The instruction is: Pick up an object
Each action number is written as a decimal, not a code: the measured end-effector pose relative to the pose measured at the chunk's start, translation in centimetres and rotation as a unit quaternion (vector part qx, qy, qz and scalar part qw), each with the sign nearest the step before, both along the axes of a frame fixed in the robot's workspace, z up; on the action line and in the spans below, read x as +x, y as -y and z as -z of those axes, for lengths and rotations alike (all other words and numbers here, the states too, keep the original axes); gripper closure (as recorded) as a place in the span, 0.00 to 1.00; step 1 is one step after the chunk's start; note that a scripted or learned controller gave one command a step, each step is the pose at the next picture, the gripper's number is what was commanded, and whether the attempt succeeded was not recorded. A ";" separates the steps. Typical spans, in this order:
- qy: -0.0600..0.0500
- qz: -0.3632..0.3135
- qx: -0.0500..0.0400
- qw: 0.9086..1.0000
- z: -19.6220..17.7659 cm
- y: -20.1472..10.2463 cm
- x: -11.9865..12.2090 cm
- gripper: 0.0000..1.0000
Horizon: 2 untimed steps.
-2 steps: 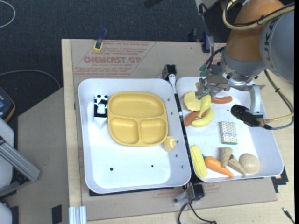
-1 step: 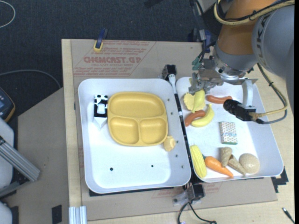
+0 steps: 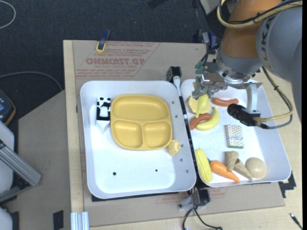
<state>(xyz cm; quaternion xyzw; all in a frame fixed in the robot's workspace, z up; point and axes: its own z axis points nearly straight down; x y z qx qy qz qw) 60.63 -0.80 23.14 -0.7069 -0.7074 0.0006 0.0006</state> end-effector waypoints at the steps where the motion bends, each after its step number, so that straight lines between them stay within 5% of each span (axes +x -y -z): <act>1: 0.002 0.001 -0.001 1.000 -0.3 0.7 0.2 1.00; 2: -0.002 0.001 0.000 1.000 1.7 1.2 0.1 1.00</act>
